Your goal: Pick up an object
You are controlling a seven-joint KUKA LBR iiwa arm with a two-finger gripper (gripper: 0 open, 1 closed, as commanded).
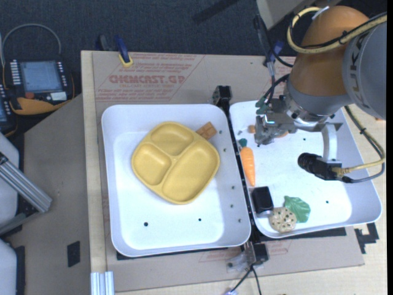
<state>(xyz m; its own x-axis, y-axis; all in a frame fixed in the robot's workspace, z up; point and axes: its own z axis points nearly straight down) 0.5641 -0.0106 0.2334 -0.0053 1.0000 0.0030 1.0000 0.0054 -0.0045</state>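
In the camera view my gripper hangs over the back left part of the right bin. Just below and left of it lies an orange carrot along the bin's left wall, and a tiny orange piece sits right next to the gripper. Nothing shows between the fingertips. Nearer the front of the same bin are a small black block, a round speckled cookie and a green leafy piece.
The left bin holds a yellow divided plate with a small brown block at its back right edge. The bins touch along a black centre strip. My arm's large body crosses the right bin's back right.
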